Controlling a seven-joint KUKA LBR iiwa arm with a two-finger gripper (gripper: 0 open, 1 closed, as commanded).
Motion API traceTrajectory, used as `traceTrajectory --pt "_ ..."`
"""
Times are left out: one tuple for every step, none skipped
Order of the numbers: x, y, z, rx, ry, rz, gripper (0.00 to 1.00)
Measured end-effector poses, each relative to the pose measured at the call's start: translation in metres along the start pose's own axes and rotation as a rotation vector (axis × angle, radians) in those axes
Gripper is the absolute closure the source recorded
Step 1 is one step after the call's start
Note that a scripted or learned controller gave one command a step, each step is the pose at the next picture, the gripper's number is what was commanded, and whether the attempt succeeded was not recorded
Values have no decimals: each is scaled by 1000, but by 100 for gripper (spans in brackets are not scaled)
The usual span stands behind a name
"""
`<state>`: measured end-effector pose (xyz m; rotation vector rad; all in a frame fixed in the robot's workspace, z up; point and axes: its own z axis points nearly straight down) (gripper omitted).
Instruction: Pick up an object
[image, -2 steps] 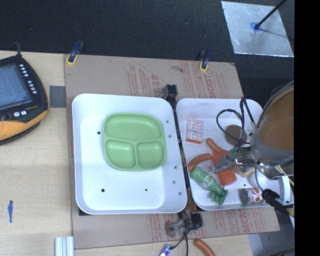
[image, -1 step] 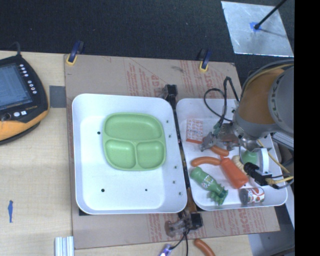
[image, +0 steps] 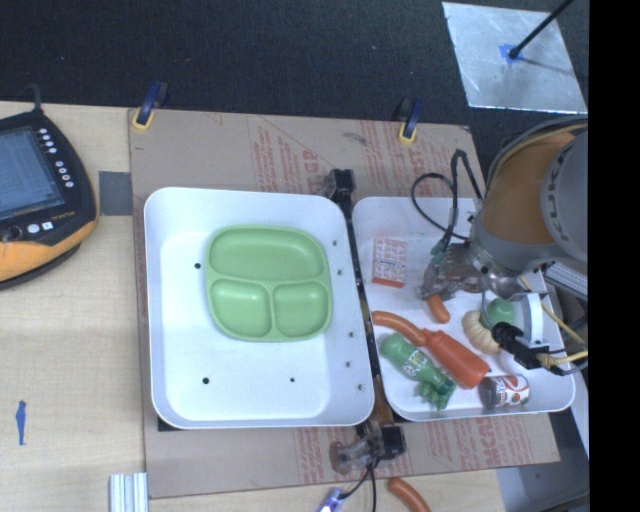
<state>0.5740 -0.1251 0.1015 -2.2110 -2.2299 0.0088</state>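
Note:
My gripper hangs low over the back middle of the right bin, reaching in from the right under the grey arm with its orange band. Just in front of it lies a small orange piece. A red-and-white packet lies to its left. Nearer the front are a thin orange sausage, a fat orange carrot-like piece, a green bottle, a small can and a cream-coloured piece. The arm hides the bin's right side.
The left bin holds a green divided plate. A tablet-like pendant rests at the bench's left edge. Black cables loop over the right bin's back. Another orange piece lies outside the bins at the front.

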Motion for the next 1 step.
traceTrajectory --pt "90 -15 -91 -3 3 2 100"
